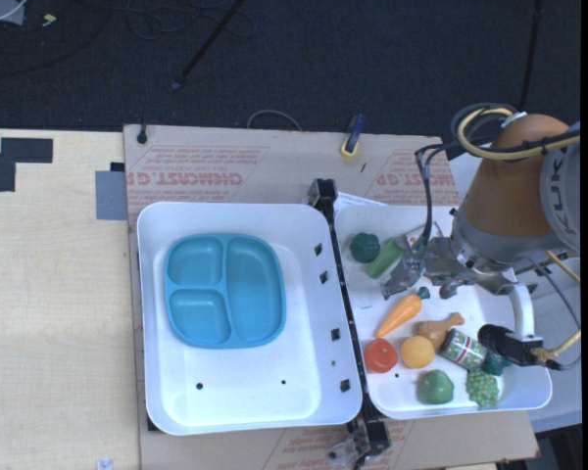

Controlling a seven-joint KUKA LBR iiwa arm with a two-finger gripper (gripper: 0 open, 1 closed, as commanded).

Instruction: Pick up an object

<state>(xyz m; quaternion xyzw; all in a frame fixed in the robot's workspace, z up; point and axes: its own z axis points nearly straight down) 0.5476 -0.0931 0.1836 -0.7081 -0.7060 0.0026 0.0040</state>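
Camera view: the left bin [176, 399] holds 1 blue divided plate [223, 291]; the right bin [539, 392] holds toy food, including a carrot [400, 314], under the tool [412, 270].

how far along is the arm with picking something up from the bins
Nothing looks picked up yet. The gripper sits low in the right white bin, beside the orange toy carrot and green toy vegetable. Grasping and lifting an item remain.

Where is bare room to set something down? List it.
Left bin: white floor below the blue tray and a strip on its right. The tray's compartments are bare. Right bin is crowded: carrot, tomato, bottle, gripper.
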